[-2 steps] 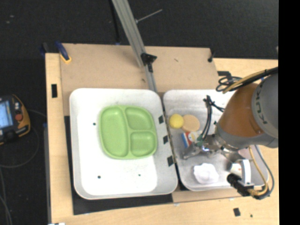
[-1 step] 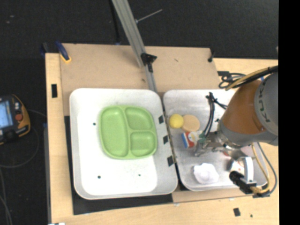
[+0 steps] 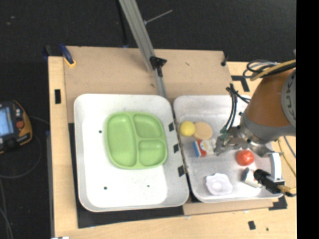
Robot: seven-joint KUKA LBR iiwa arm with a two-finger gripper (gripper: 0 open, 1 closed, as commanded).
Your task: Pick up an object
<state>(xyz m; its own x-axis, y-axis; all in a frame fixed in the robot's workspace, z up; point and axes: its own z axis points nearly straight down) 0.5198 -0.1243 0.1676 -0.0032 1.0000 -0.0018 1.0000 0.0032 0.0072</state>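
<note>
I have the left bin point(image 3: 89, 183) on my screen's left side; a green divided plate point(image 3: 135, 140) lies flat in it, about the middle and a little toward the far edge; the right bin point(image 3: 209, 103) sits just beside it. Near the right bin's left wall I see a yellow ball point(image 3: 187, 128), with a tan round disc point(image 3: 203, 130) touching it on its right; just nearer the near edge lies a small red, white and blue carton point(image 3: 200, 148); a white crumpled piece point(image 3: 219, 184) rests by the near wall, about midway along it. The gripper point(image 3: 219, 145) is low over the bin's middle, just right of the carton; I cannot tell whether it is open or closed, nor whether it grips anything. A red round thing point(image 3: 244, 157) lies just right of it, toward the right wall, beneath the grey and orange arm point(image 3: 269, 108).
</note>
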